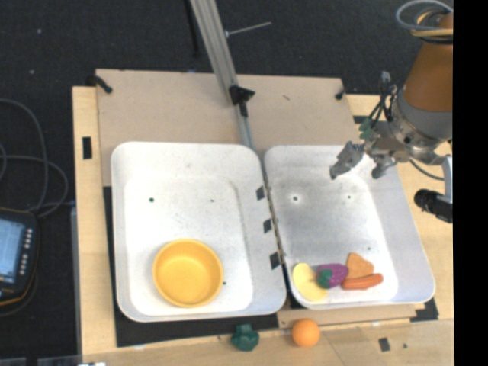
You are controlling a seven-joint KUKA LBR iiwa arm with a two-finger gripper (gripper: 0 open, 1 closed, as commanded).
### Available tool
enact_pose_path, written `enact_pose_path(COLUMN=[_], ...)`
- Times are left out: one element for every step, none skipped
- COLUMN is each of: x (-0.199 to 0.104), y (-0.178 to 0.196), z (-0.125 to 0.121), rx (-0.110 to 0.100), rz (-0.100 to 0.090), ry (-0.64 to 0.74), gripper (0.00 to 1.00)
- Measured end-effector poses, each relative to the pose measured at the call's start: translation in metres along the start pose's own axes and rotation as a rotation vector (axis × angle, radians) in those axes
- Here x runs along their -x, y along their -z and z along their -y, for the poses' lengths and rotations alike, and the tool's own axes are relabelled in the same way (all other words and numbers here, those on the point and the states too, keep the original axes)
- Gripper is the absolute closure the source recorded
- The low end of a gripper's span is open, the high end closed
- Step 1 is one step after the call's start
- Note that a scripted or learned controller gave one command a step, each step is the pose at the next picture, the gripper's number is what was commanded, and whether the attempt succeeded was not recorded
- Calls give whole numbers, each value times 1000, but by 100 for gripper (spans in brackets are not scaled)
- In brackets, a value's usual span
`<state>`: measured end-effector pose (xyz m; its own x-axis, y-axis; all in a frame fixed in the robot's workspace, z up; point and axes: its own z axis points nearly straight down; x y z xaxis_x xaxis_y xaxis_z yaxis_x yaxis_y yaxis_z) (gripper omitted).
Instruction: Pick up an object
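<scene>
Yellow bowl (187, 272) upright in left bin; small toy foods (338, 276) clustered in right bin's near corner.

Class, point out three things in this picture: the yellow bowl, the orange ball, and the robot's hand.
yellow bowl (187, 272), camera view, on the bowl's inner floor.
orange ball (305, 332), camera view, on the ball's middle.
hand (364, 161), camera view, midway between its fingertips.

The grey KUKA arm with its orange band (429, 75) enters at the upper right of the frame, its wrist angled down and toward the left. At its end, the two-finger gripper (364, 165) sits right of centre, its two grey fingers (345, 161) spread apart with nothing between them.
</scene>
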<state>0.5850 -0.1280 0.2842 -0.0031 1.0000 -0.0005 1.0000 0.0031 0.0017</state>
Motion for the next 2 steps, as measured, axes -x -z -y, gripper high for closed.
enact_pose_path(x=[0, 1], y=[0, -51], z=[0, -10], rx=[1, -4], rz=[0, 2], ry=[-1, -4], gripper=[0, 0])
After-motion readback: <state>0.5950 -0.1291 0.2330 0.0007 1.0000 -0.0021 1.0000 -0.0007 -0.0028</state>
